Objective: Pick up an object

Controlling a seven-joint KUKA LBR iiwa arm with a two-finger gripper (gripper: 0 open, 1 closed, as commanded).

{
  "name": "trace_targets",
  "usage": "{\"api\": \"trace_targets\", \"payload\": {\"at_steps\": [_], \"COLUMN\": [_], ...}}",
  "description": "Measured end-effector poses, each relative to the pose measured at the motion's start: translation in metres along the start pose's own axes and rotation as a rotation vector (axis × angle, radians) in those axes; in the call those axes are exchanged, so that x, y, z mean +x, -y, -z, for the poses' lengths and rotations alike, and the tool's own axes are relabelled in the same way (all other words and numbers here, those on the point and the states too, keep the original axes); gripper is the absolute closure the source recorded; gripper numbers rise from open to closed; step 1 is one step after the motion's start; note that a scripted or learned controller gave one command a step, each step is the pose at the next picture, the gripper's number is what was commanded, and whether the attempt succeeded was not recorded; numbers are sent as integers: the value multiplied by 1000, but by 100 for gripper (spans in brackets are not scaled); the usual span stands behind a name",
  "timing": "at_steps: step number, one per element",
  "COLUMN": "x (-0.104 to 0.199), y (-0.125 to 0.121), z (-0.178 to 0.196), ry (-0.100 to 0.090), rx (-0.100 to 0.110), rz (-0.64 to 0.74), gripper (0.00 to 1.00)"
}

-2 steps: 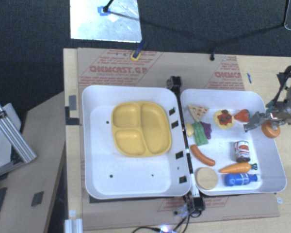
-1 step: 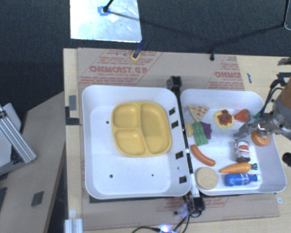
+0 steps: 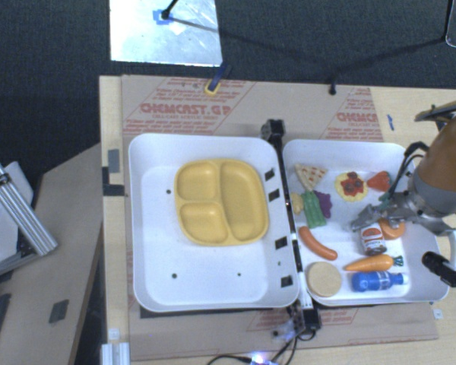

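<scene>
In the camera view, two shallow white bins are seen side by side on the bench. The left bin (image 3: pixel 148 226) holds a yellow divided plate (image 3: pixel 219 202) with three compartments, set near its middle. The right bin (image 3: pixel 422 286) holds a scatter of toy food: a waffle wedge (image 3: pixel 311 176) near the upper left, a small pizza (image 3: pixel 351 186) to its right, a red piece (image 3: pixel 379 180) beside that, a green vegetable (image 3: pixel 314 208) with purple grapes (image 3: pixel 324 201) touching it, a sausage (image 3: pixel 318 243) lower down, a round cracker (image 3: pixel 324 278) at the bottom, a carrot (image 3: pixel 372 263) and a blue bottle (image 3: pixel 378 281) along the lower edge. A small red-labelled can (image 3: pixel 373 239) is seen standing near the centre right. The arm is seen reaching in from the right, and the gripper (image 3: pixel 371 218) is placed low over the bin, just above the can and beside an orange piece (image 3: pixel 394 230). Whether its fingers are apart or together cannot be told, and nothing is seen clamped between them.
</scene>
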State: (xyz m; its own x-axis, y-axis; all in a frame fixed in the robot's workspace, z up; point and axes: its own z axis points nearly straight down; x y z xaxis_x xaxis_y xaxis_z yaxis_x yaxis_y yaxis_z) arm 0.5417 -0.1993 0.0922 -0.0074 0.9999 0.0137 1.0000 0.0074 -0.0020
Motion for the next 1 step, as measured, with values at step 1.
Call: {"api": "trace_targets", "payload": {"at_steps": [1], "x": [3], "y": [-4], "z": [-1], "ry": [7], "rx": [-4], "rz": [-2], "gripper": [0]}}
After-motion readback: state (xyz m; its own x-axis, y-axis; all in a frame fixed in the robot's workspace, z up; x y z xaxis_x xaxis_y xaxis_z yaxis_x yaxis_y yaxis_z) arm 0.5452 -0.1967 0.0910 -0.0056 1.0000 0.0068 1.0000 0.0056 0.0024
